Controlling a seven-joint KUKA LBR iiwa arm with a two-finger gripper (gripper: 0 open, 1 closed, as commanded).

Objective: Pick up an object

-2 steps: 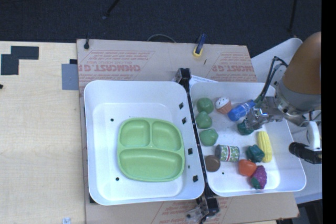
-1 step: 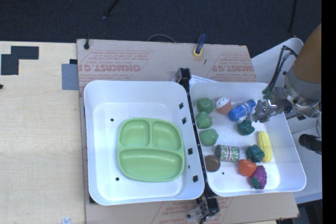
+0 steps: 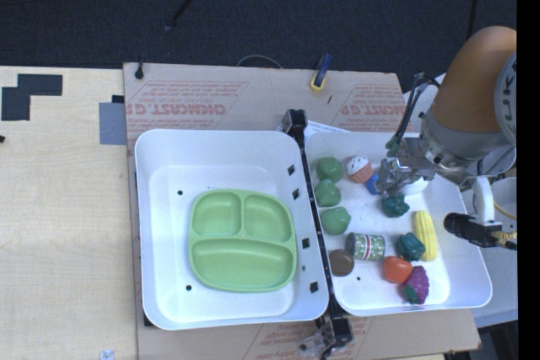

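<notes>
My gripper (image 3: pixel 392 181) hangs low over the upper middle of the right bin (image 3: pixel 460 287). A dark teal toy (image 3: pixel 394 205) lies just below it, and a small blue piece (image 3: pixel 374 185) sits at its left side. An orange and white toy (image 3: pixel 360 169) rests a little further left. Nearby lie three green toys (image 3: pixel 326 194), a labelled can (image 3: pixel 365 246) on its side, a brown round piece (image 3: pixel 341 263), a teal block (image 3: pixel 411 246), a yellow corn cob (image 3: pixel 425 233), an orange toy (image 3: pixel 396 269) and purple grapes (image 3: pixel 416 284).
The left bin (image 3: pixel 160 173) holds a light green divided plate (image 3: pixel 242 240). A black clamp strip (image 3: pixel 302 198) runs between the two bins. The arm's orange band (image 3: pixel 477 80) looms over the right bin's far corner. Cardboard (image 3: pixel 219 101) lies under both bins.
</notes>
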